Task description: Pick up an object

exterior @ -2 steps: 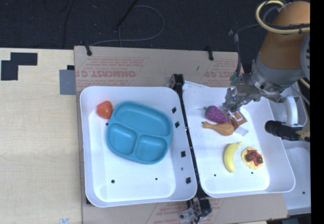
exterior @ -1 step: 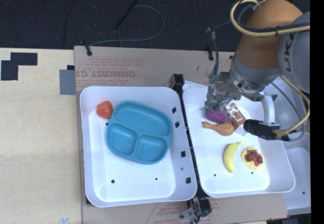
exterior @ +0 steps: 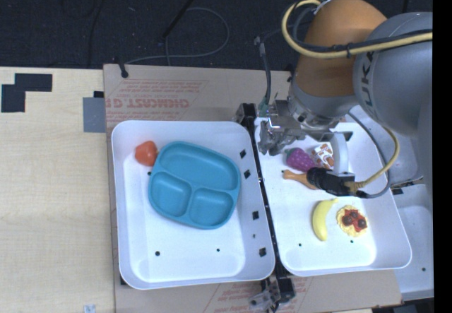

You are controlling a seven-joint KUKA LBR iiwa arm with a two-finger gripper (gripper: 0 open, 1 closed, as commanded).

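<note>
- The metal claw [exterior: 272, 138] hung low at the right white bin's [exterior: 353, 251] upper-left corner, beside the purple toy grapes [exterior: 299, 159], seemingly poised to grab.
- Its opening could not be judged.

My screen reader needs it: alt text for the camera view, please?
The arm's hand hovers over the right bin, near purple grapes, a banana and a small pizza. The left bin holds a blue divided plate and a tomato.
</note>
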